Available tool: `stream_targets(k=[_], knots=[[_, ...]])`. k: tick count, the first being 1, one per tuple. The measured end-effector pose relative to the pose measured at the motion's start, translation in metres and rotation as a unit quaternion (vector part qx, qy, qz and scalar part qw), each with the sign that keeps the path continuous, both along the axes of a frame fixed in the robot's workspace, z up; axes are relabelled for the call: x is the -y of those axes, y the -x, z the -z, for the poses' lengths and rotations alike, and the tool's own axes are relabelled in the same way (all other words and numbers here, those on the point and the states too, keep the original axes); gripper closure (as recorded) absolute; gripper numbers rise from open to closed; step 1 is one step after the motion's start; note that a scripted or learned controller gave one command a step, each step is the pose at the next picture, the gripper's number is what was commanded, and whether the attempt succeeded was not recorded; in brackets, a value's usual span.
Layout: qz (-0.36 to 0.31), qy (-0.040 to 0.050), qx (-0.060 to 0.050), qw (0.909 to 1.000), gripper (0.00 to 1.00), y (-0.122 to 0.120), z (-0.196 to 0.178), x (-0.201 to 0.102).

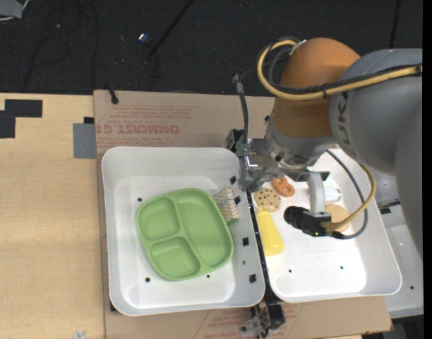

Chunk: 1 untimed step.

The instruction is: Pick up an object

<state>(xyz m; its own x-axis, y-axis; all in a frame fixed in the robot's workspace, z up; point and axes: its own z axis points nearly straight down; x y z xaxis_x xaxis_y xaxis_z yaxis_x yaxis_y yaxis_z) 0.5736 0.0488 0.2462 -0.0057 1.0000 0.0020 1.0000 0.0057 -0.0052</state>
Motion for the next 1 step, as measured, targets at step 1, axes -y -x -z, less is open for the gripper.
stream_targets(k=[1], knots=[[0.000, 0.0010, 0.001, 1.0000, 1.00, 0.0030, -0.0044, -0.0533]])
